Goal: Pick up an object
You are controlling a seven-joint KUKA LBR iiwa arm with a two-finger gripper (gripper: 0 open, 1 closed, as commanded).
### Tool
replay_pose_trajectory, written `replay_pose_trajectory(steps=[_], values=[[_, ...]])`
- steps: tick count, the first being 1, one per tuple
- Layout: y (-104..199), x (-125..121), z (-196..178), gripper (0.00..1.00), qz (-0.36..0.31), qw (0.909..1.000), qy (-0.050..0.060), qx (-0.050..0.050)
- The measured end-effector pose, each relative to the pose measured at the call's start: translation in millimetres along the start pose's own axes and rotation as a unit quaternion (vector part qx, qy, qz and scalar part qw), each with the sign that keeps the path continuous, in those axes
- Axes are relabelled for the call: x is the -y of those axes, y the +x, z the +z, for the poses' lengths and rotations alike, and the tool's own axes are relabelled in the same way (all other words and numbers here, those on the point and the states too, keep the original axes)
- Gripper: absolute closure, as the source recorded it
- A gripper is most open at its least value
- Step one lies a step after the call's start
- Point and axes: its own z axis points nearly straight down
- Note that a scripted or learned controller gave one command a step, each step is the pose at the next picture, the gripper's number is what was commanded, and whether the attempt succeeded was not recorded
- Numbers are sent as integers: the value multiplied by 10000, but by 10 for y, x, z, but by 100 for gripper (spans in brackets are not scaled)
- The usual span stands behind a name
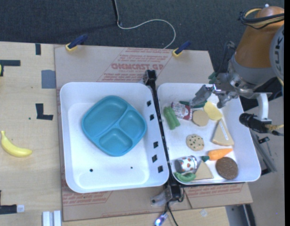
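While the arm reaches in from the right, the hand [212, 96] is seen low over the far part of the right bin [251, 147], its fingers spread apart with nothing between them. Just beneath and beside it, a yellow lemon-like piece [212, 110] and a round tan piece [200, 118] are found touching each other. A ketchup packet [181, 110] and a green pickle-like piece [172, 118] are placed nearer the divider. A cookie [195, 142], a cheese wedge [222, 134], a carrot [219, 153] and a brown patty [227, 167] are scattered nearer the front. A blue divided plate [114, 125] is held by the left bin [69, 126]. On the desk [27, 93], a banana [14, 146] is laid well apart.
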Motion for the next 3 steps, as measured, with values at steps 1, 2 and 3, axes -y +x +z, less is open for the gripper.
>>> replay_pose_trajectory(steps=[1,2,3], values=[[364,332,-1464,0,-23,10000,-88,2],[1218,555,-1219,0,-43,10000,11,-9],[1178,544,-1325,100,-17,10000,4,-2]])
